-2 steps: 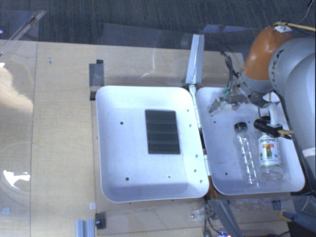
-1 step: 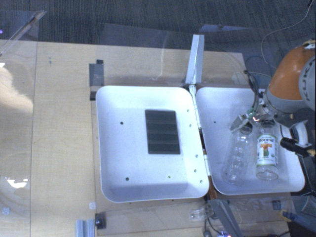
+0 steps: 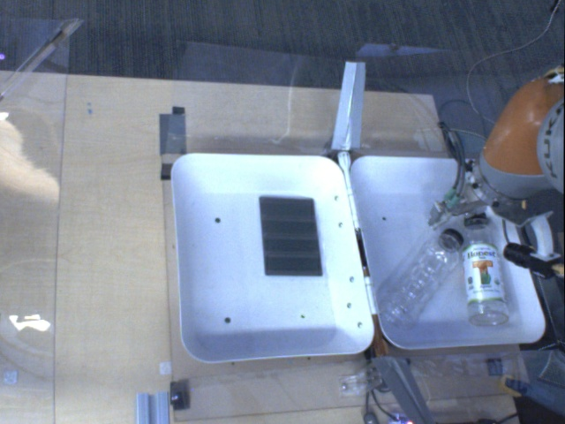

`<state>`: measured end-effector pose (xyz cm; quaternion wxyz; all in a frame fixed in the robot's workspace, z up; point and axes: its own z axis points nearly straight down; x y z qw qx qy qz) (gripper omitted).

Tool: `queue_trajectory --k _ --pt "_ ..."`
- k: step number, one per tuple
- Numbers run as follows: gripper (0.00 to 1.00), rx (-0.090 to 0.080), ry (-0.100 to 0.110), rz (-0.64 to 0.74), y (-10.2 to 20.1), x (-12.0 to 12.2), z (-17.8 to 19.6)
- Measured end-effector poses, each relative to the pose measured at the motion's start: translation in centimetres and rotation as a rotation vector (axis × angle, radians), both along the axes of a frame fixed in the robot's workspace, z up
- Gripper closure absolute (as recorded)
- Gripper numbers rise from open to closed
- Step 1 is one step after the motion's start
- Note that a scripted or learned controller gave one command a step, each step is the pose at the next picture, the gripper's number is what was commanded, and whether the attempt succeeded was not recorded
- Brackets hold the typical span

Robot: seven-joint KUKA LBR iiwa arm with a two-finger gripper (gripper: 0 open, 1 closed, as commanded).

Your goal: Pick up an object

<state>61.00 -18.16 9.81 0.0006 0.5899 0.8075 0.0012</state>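
Observation:
A black ribbed rectangular pad [image 3: 290, 235] lies flat in the middle of the left bin [image 3: 196, 263]. In the right bin [image 3: 397, 175] a clear plastic bottle [image 3: 413, 283] lies diagonally, its dark cap toward the upper right. Beside it, near the bin's right wall, lies a second clear bottle [image 3: 485, 279] with a white, green and orange label. My gripper [image 3: 454, 205] hangs low over the right bin, just above the cap end of the diagonal bottle. The grey wrist and orange band rise behind it at the right edge.
A metal divider post [image 3: 350, 104] stands at the back between the two bins. Cables run along the bench behind the right bin. A clear panel covers the bench to the left.

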Motion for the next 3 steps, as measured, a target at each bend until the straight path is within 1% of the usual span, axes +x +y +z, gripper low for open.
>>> queue_trajectory --k 1,2,3 --pt "0.0 0.0 0.0 0.0 0.0 0.0 0.0" --pt "0.0 0.006 -0.024 -0.117 -1.4 -4.3 -0.6" --pt "1.0 0.007 -0.019 -0.117 -1.4 -4.3 0.0"
